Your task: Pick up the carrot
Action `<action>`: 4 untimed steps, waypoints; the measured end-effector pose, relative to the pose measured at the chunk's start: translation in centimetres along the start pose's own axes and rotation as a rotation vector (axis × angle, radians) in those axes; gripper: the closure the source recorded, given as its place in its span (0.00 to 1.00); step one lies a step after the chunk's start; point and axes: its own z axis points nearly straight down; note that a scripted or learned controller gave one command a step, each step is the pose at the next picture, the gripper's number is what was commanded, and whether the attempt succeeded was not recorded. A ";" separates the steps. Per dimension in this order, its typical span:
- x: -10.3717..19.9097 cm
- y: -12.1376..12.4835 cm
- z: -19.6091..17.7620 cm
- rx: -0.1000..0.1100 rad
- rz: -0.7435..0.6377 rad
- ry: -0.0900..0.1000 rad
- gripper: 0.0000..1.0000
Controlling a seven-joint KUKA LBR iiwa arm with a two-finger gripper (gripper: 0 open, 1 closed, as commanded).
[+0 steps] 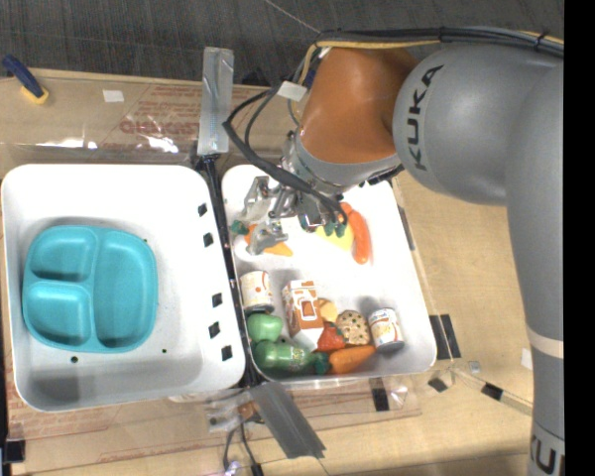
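Note:
An orange tapered carrot (353,359) lies along the front wall of the right bin (413,266), next to green toy vegetables. The gripper (268,222) hangs low over the bin's back left part, well away from that carrot. A small orange piece (279,251) shows just below the gripper's metal tip; whether it touches is unclear. An orange-red elongated toy (360,237) lies right of the gripper under the wrist.
The right bin also holds a small can (255,291), a carton (301,305), a jar (384,327), a cookie-like piece (351,327) and green items (278,350). The left bin (40,181) holds a teal divided plate (89,286). The arm's grey body fills the right side.

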 end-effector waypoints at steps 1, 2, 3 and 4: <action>-3.2 -1.8 -1.9 0.000 -0.021 -0.001 1.00; -5.2 -5.0 -1.4 0.001 -0.051 0.000 1.00; -1.1 -12.4 2.2 0.000 -0.067 0.003 1.00; -4.6 -10.7 2.8 0.000 -0.119 -0.001 1.00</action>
